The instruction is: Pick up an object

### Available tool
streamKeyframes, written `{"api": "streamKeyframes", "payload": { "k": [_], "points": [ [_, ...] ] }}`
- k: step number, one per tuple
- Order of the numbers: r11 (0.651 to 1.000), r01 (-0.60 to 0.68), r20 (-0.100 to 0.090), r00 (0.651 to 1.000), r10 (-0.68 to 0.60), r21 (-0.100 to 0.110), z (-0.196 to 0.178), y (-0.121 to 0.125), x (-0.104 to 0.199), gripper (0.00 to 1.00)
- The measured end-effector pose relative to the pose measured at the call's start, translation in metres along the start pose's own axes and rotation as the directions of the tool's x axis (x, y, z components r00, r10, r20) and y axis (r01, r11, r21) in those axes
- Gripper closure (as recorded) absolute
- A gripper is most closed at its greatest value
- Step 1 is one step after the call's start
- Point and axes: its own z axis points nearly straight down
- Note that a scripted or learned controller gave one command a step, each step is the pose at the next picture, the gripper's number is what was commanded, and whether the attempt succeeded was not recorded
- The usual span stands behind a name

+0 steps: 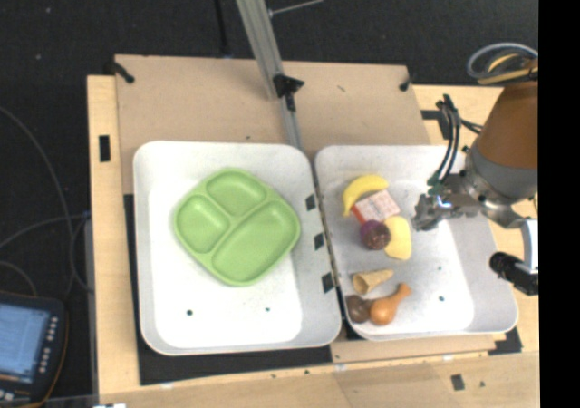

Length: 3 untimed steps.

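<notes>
My arm [509, 130] wears a smooth orange band over dull grey metal. Both white bins [163, 306] look like matt plastic, faintly speckled. The green divided plate [237, 227] is smooth plastic with a soft sheen. At nine o'clock from my wrist, the toy banana [362, 190] looks glossy plastic. The bench [199, 98] is matt brown board; the slanted pole [256, 21] is brushed metal.

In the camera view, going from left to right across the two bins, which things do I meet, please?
Green divided plate → brown pear-shaped toy → gripper. The fruit cluster overlaps, so I omit it.
</notes>
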Motion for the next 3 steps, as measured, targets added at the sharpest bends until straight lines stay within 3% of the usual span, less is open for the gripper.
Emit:
{"api": "streamKeyframes", "payload": {
  "k": [3],
  "points": [
    [1.000, 0.005, -0.004, 1.000, -0.005, 0.003, -0.022, -0.016, 0.151, 1.00]
  ]
}}
